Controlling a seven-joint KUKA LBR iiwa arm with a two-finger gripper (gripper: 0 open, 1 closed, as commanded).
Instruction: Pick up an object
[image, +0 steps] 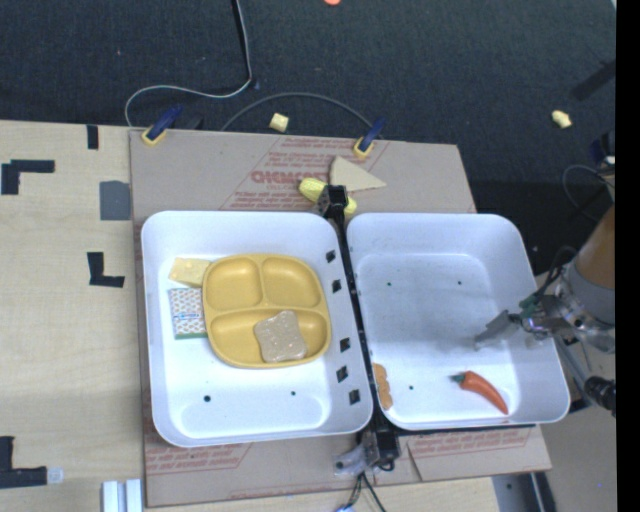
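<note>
Jaws at the right bin's (440, 235) right wall, over its floor, and whether they're parted or closed is impossible to tell from up here; nothing visibly held. Just nearer the camera and slightly right of their tips lies the orange carrot-shaped toy (482, 389), on the bin floor by the front right corner, apart from them. A small brown piece (381, 385) sits against the front left wall. Across the divider, the left bin (240, 420) carries a yellow divided plate (262, 300), a tan slab (281, 336) in its front compartment, two cards (187, 298) beside it.
</note>
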